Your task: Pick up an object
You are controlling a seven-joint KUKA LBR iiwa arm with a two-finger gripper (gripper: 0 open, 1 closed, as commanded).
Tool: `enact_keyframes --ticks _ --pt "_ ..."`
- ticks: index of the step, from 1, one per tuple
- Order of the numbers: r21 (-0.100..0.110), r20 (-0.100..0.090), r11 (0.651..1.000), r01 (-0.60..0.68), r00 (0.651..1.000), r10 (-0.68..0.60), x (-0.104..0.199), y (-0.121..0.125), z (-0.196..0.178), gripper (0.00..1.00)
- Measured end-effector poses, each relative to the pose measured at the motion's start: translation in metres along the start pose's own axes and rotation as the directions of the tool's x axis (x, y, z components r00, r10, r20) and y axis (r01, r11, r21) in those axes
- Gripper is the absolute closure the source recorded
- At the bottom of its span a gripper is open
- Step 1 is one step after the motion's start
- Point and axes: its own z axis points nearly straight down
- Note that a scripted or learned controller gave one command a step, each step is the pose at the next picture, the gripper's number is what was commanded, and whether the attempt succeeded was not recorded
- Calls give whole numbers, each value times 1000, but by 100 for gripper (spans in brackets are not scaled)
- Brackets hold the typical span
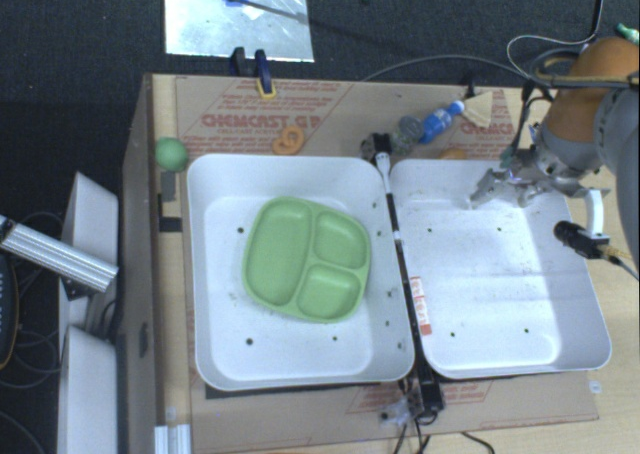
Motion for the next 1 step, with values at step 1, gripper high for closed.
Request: enact_keyframes --ticks 1 --pt "0 0 1000 0 1000 0 0 0 0 0"
